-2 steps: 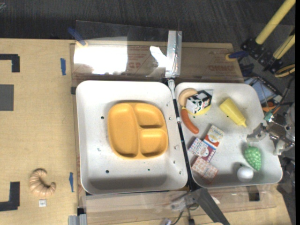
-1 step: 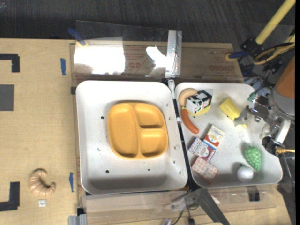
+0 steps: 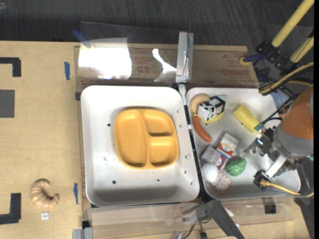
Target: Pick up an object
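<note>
Fingers' spread on my gripper (image 3: 261, 142) cannot be told from above; it hangs over the right bin (image 3: 294, 193), at about three o'clock in the frame, just beside a green object (image 3: 235, 166). I see nothing between them. Around it lie a yellow block (image 3: 245, 117), a red sausage-shaped piece (image 3: 202, 130), a small carton (image 3: 228, 144) and a white ball (image 3: 210, 173). At nine o'clock from there, the left bin (image 3: 94, 148) carries a yellow divided tray (image 3: 146, 137).
</note>
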